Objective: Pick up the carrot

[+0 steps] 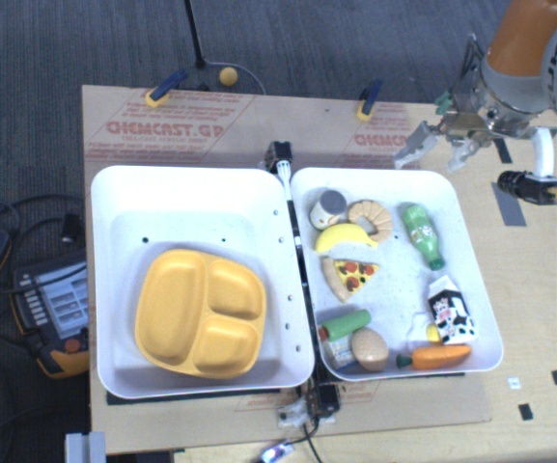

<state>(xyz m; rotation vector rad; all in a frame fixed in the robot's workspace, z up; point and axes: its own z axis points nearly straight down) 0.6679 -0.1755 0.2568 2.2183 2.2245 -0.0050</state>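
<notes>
The left bin [114,210] carries a yellow sectioned tray [199,312]; the right bin [466,220] beside it is the landmark for everything else. Inside the right bin, from its left wall across, lie a banana [341,236], a pizza slice [350,276], a green bottle [421,233] and a small milk carton [449,314]. The carrot [439,357] rests in the near right corner of that bin, just below the carton. The task looks to be at the approach step: the gripper [445,152] hovers beyond the bin's far right corner, well apart from the carrot, fingers spread and holding nothing. The next move likely calls for travelling across the bin to that near corner, then descending without striking the carton or rim.
</notes>
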